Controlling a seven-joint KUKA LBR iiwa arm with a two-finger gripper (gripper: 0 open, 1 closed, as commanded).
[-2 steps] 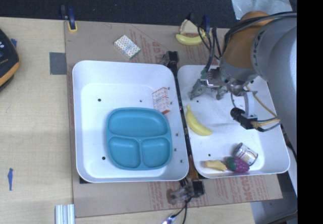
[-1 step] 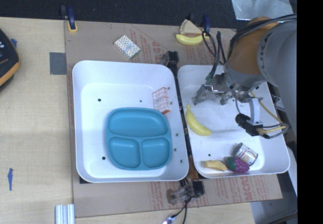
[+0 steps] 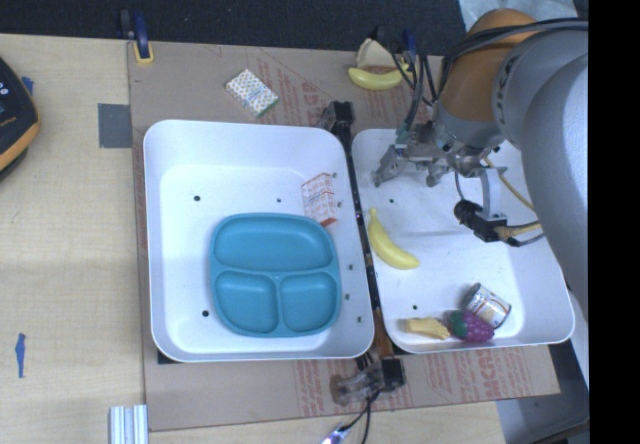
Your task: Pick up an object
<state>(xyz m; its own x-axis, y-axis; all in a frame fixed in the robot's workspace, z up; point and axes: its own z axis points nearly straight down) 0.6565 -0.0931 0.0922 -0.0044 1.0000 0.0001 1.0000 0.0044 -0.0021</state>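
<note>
The bins (image 3: 165,232) are white. A blue divided plate (image 3: 275,272) lies in one; the other holds a yellow banana (image 3: 388,244), a silvery can (image 3: 487,306) and something purple (image 3: 476,328), perhaps grapes.

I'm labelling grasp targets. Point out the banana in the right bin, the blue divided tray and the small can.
banana (image 3: 391,249): camera view, middle of its curve.
blue divided tray (image 3: 274,241): camera view, upper compartment floor.
small can (image 3: 487,306): camera view, its side.

The right bin (image 3: 530,327) has bare floor mid-way; a banana (image 3: 390,247) lies left, a can (image 3: 487,306) and toys (image 3: 450,328) crowd its near edge.
</note>
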